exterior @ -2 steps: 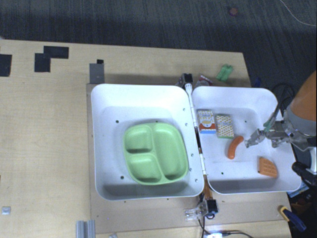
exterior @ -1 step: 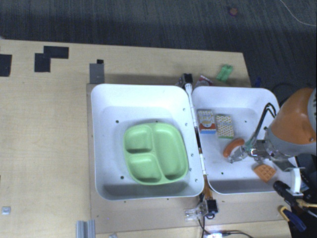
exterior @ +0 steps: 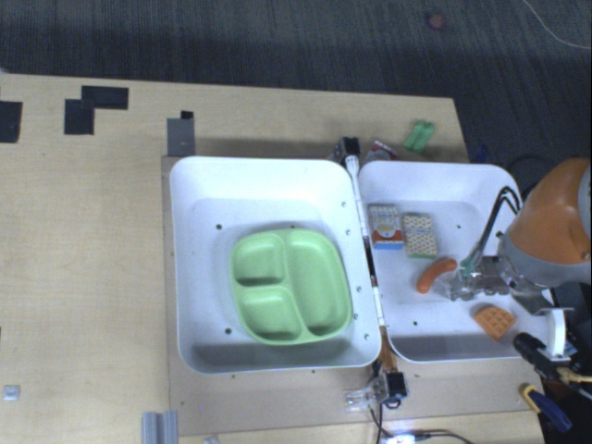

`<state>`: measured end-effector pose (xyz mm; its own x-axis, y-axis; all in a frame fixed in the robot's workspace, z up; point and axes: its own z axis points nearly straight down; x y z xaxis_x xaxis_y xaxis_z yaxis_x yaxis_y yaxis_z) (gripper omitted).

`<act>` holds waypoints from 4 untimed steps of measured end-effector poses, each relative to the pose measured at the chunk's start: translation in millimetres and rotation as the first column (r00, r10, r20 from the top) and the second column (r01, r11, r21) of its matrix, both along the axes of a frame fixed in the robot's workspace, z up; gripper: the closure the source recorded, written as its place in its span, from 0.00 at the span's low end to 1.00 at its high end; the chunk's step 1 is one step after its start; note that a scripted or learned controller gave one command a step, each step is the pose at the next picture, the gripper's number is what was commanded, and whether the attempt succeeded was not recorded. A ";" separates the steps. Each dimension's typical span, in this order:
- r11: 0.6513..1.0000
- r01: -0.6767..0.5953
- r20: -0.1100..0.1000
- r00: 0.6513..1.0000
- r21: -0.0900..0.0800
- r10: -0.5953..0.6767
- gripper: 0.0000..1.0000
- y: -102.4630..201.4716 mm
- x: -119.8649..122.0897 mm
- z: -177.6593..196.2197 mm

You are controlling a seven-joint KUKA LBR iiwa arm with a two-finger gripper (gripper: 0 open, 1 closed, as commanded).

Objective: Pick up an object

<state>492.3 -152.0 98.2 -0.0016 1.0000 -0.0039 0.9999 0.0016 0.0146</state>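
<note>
Two white bins side by side on a bench. Left bin [exterior: 199, 248]: one green tray [exterior: 290, 285] with three compartments, lying flat at the centre. Right bin [exterior: 444, 185]: four small items. Two packets lie side by side near the middle, one orange and blue [exterior: 386, 226], one checkered [exterior: 420, 236]; their print is too small to read. A sausage [exterior: 435, 274] lies tilted just below them. A waffle [exterior: 495, 320] lies near the bin's lower right corner. The gripper [exterior: 465, 288] hangs just right of the sausage; blur and the arm [exterior: 555, 225], cut off at the right edge, leave its state unclear.
</note>
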 end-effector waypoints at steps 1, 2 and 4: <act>1.000 0.000 0.000 1.000 0.000 0.000 0.00 0.0 -0.1 0.0; 1.000 0.000 -0.005 1.000 0.000 0.000 0.00 37.9 -3.1 -11.1; 1.000 -0.005 0.000 1.000 0.001 0.005 1.00 65.2 53.0 0.4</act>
<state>545.3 -86.8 98.5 -0.0070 1.0000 -0.0025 0.9999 0.0070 0.0150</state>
